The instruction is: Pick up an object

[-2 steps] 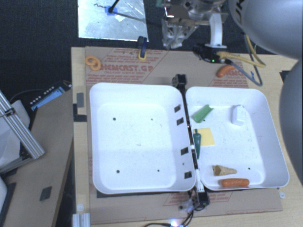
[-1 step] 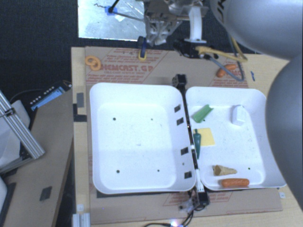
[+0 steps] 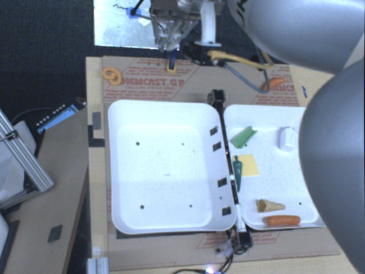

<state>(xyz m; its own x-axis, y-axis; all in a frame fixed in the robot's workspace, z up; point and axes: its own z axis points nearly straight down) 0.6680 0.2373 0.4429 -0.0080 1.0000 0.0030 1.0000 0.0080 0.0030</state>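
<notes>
Arm raised above the far edge of the desk — objects lay in the right bin.

The hand (image 3: 170,39) hung beyond both bins; whether it was clenched could not be told. In the right bin (image 3: 268,116) lay a green piece (image 3: 244,136), yellow square (image 3: 247,165), cone (image 3: 269,205) and orange carrot (image 3: 283,221) — none touched.

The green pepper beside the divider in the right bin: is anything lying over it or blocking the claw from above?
Nothing visible covers the green pepper. It lies partly on a yellow square, close to the divider. The claw is far off, beyond both bins.
</notes>
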